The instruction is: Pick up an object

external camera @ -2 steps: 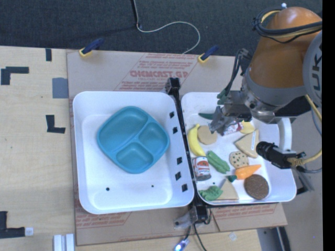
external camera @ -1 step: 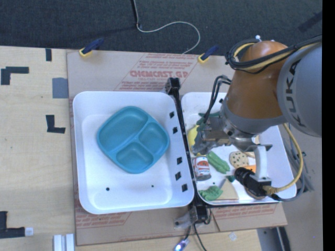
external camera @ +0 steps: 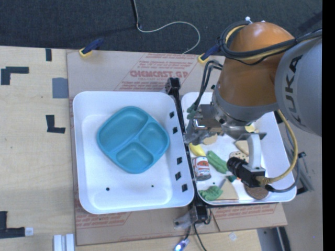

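Apparently pincer (external camera: 201,132) low in right bin (external camera: 280,140) | opening: cannot tell | near banana (external camera: 196,149)

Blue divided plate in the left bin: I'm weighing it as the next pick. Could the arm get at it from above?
Probably yes. The blue plate lies alone and uncovered in the left bin; the arm sits over the right bin, and would need to cross the divider.

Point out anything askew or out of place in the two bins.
The blue divided plate sits rotated, corners askew to the left bin. The small items in the right bin lie jumbled together. Nothing looks spilled or broken.
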Robot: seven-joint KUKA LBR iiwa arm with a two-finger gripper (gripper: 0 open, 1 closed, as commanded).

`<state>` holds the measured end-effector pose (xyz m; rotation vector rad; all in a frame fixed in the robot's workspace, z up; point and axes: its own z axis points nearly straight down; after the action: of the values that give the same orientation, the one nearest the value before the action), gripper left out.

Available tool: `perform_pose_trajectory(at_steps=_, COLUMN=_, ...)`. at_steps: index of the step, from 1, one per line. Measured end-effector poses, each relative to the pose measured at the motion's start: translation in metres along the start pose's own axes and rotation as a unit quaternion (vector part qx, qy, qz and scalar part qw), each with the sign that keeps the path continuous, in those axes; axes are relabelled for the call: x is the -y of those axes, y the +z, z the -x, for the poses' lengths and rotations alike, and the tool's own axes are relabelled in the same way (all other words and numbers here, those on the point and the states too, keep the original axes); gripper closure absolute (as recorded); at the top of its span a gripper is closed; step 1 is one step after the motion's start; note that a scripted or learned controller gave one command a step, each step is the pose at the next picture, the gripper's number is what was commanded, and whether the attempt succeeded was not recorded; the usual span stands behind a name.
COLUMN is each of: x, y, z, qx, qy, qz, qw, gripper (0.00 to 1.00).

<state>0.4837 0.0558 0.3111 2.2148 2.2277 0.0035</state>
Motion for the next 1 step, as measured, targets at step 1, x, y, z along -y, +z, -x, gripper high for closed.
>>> perform_pose_trajectory(at_steps=1, x=-0.0014, y=-0.1657, z=-0.0079, qx=-0.001, qy=0.001, qz=0.008, qw=1.0000, gripper=1.00)
